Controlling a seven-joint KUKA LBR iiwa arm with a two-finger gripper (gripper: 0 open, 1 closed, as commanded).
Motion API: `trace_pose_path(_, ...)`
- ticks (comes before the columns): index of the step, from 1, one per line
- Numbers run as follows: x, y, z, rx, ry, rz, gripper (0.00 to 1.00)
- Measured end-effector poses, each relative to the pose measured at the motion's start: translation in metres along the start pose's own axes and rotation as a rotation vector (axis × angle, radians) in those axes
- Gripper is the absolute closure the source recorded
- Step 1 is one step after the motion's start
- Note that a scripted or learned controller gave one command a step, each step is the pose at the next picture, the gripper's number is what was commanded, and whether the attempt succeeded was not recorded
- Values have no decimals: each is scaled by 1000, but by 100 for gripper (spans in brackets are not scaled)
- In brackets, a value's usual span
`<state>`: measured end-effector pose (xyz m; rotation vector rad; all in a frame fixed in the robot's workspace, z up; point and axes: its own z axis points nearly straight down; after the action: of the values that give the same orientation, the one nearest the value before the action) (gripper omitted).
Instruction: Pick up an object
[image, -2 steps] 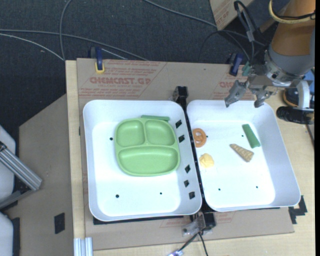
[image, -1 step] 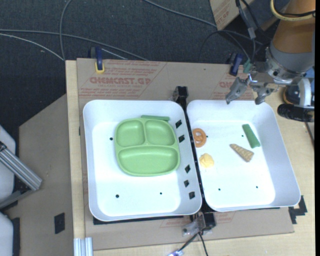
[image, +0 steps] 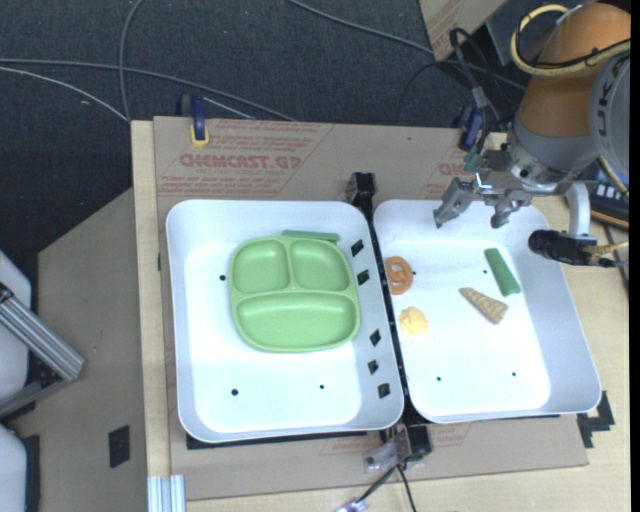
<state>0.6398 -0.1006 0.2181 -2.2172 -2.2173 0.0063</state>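
Observation:
My gripper (image: 473, 208) hangs over the far edge of the right bin (image: 560, 400), its two fingers spread apart with nothing between them. In that bin lie a green stick (image: 502, 271), a tan cone-shaped piece (image: 484, 304), a yellow lump (image: 413, 321) and an orange pretzel-like ring (image: 398, 275). The green stick is the closest of these, a little in front of the gripper and to its right. The left bin (image: 200, 390) holds a green divided plate (image: 294, 293).
A black divider with clips (image: 374, 300) runs between the two bins. The bins rest on a cardboard sheet (image: 250, 155) with a blue clamp (image: 199, 125) at its far left. Cables (image: 150, 80) trail over the dark floor behind.

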Motion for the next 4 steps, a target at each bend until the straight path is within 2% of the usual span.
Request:
trace_pose_path(1, 3, -8, 46, 0, 0, 0, 0)
trace_pose_path(2, 6, -3, 108, 1, 1, -1, 0)
trace_pose_path(3, 6, -1, 92, -8, 0, 0, 100)
trace_pose_path(4, 1, 3, 29, -14, -2, 0, 100)
